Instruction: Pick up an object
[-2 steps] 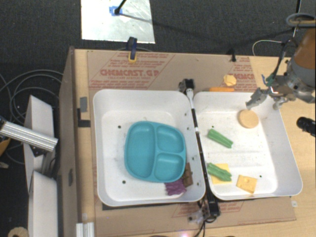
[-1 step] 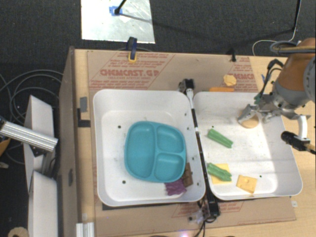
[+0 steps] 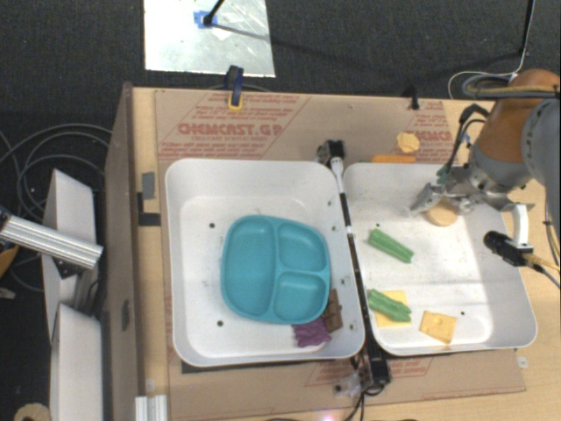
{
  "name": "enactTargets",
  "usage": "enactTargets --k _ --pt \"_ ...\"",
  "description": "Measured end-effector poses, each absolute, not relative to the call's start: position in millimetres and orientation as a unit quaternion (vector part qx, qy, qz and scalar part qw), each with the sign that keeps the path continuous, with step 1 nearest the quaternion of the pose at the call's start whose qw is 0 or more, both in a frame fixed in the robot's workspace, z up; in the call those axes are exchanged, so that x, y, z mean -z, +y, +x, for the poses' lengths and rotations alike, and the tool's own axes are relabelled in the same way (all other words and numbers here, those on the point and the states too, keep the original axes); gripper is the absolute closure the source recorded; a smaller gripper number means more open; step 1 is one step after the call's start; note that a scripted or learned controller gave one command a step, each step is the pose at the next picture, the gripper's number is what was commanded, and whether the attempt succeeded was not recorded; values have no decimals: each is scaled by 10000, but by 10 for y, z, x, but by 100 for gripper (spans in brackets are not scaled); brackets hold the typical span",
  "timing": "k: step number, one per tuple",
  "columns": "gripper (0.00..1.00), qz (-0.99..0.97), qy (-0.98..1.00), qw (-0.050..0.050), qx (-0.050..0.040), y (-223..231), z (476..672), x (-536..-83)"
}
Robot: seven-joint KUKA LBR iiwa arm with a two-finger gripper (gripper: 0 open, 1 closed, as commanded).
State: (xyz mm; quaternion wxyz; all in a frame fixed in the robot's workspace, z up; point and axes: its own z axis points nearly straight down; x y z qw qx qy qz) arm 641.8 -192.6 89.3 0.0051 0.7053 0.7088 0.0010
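Observation:
My gripper (image 3: 445, 200) hangs over the far part of the right bin (image 3: 517, 318), fingers spread open. A tan round piece (image 3: 444, 217) lies just below them on the bin floor, not lifted. A green stick (image 3: 390, 245) lies mid-bin. Another green piece (image 3: 384, 304) rests on a yellow slab (image 3: 399, 298) near the front. A yellow cracker-like square (image 3: 437, 324) sits at the front right.
The left bin (image 3: 188, 235) holds a teal divided plate (image 3: 276, 268), with a purple item (image 3: 308, 333) and a brown item (image 3: 334, 312) at its front right. An orange strip (image 3: 393, 158) and a tan lump (image 3: 408, 141) lie on the cardboard behind the right bin.

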Motion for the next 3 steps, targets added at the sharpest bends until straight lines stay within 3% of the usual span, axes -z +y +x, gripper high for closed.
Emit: enactTargets --k 1,2,3 --pt "100 7047 7094 109 -44 -1938 6451 -1043" --pt "0 7046 7096 102 -37 -1937 6445 -1033" --pt "0 7068 7074 28 -7 -2074 6396 -857"
